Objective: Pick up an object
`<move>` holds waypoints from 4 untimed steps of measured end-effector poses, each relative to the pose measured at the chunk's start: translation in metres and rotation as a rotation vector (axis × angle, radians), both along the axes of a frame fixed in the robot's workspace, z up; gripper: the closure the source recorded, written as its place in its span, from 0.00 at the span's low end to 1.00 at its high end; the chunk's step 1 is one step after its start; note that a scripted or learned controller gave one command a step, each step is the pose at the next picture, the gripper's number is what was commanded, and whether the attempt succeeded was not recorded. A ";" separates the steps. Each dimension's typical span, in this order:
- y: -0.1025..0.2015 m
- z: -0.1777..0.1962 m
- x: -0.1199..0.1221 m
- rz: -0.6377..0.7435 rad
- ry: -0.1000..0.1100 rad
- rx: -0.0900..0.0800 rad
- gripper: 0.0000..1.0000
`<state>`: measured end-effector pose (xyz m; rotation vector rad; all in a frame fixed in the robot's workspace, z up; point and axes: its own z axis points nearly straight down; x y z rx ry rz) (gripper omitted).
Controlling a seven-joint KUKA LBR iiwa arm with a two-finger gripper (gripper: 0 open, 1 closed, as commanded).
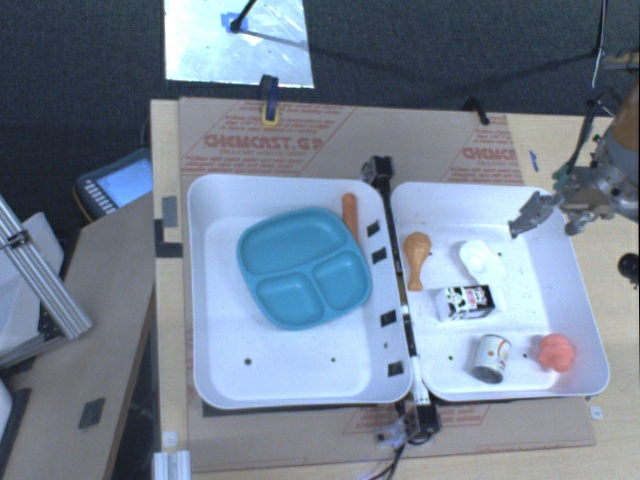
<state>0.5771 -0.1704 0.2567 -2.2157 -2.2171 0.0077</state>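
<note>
My gripper (pixel 550 220) hangs over the far right part of the right bin (pixel 585 298), open, with nothing between its fingers. Below and left of it lie a white lump (pixel 480 258), a tan drumstick toy (pixel 415 258) and a black-and-white carton (pixel 468 301). A small tin can (pixel 490 358) and a pink-orange ball (pixel 557 353) sit near the bin's front edge. In the left bin (pixel 215 298) rests a blue divided plate (pixel 303 268), with a thin orange stick-shaped toy (pixel 349 213) beside its far right corner.
A black-clipped divider (pixel 395 288) runs between the two bins. The bins stand on a cardboard sheet (pixel 300 138). A shiny metal sheet (pixel 238 28) lies beyond the bench, and a small screen device (pixel 115 188) sits at the left.
</note>
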 end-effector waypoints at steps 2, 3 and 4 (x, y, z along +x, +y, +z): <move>0.003 -0.047 0.013 0.003 -0.007 -0.002 0.00; 0.001 -0.091 0.007 0.001 -0.007 -0.001 0.00; 0.007 -0.152 0.008 0.001 -0.005 0.000 0.00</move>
